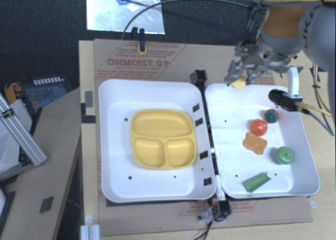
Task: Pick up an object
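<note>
Right white bin (307, 152): fingers (242, 76) closed on small yellow piece (239, 83), long axis unclear.

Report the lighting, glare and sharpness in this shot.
Camera view: even, soft overhead light; the white plastic bins look bright without harsh glare; the silvery sheet up top reflects a mottled sheen; the end effector region looks slightly soft; the yellow compartment tray is crisp.

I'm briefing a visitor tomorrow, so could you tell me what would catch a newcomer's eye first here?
The yellow three-compartment plastic tray in the middle of the left white bin stands out first. Next, the grey arm's gripper at the right bin's far edge, with a small pale yellow piece between its fingers, above scattered red, orange and green toys.
</note>
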Robot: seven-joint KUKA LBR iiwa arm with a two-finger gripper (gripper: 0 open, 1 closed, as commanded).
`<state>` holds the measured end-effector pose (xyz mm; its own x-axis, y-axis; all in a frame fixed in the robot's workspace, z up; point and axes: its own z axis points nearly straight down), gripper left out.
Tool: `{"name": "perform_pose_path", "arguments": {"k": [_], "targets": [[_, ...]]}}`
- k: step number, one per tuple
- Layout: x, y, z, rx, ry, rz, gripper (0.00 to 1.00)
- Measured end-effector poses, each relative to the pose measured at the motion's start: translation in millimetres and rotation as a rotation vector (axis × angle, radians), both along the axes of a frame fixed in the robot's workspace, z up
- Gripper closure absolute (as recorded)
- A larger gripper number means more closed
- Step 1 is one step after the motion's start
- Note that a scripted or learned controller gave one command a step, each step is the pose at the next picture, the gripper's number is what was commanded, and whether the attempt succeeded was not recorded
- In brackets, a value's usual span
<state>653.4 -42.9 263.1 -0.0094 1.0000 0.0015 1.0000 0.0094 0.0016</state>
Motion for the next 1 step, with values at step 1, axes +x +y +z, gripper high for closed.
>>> {"name": "perform_pose_path", "arguments": {"k": [1], "targets": [[-16.2, 44.0, 1.1, 0.0, 0.001, -0.001, 1.0]]}}
